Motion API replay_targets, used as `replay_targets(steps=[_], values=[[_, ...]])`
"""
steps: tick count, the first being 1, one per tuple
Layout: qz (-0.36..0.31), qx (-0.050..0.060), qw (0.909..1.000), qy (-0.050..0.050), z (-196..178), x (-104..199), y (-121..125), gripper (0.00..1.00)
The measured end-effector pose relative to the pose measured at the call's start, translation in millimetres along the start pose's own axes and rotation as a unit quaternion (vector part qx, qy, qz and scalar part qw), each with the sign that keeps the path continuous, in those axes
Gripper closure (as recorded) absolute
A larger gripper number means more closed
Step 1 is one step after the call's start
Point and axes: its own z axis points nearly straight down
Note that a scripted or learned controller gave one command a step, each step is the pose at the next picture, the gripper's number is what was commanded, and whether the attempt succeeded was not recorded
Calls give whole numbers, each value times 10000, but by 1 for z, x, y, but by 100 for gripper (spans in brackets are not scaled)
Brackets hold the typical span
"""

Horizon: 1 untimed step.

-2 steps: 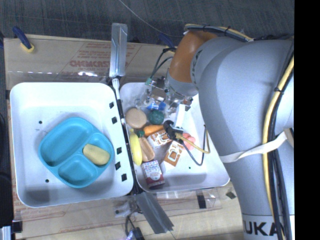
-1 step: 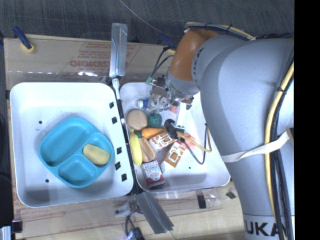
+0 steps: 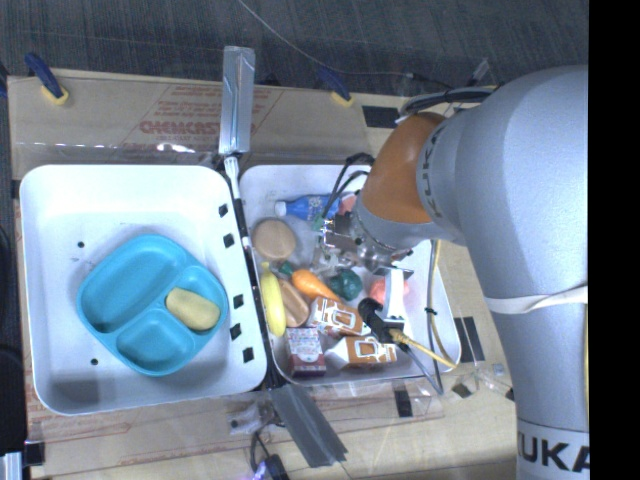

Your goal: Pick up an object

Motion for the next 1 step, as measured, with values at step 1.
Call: replay_targets(steps=[1], values=[[-1705,-32,9853,-7,-110,28,35,100]])
